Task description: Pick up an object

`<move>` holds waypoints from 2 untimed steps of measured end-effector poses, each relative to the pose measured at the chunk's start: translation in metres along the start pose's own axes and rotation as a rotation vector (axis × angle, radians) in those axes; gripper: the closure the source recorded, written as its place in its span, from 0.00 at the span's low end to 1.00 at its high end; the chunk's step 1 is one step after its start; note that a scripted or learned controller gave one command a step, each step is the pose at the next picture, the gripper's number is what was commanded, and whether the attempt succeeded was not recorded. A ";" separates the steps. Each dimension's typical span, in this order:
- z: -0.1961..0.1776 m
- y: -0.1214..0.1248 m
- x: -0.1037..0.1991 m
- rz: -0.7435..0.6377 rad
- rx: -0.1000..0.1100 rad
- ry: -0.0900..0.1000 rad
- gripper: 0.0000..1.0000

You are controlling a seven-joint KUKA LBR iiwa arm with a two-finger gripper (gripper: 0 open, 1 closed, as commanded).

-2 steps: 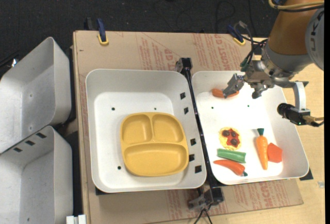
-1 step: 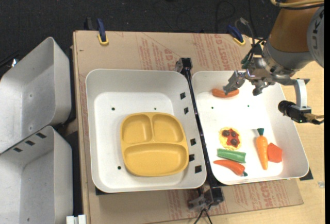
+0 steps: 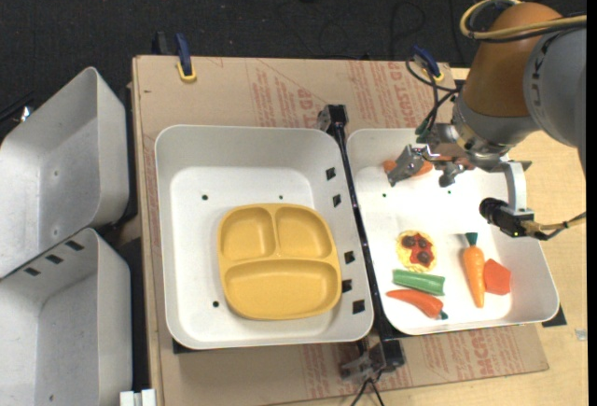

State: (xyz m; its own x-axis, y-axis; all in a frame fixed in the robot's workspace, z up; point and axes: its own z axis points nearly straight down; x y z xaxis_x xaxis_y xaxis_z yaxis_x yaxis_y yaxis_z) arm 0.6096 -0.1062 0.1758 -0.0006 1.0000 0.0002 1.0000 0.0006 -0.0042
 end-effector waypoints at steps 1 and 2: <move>0.056 -0.008 0.008 0.001 0.002 0.001 0.00; 0.086 -0.008 0.009 0.001 0.000 0.000 0.00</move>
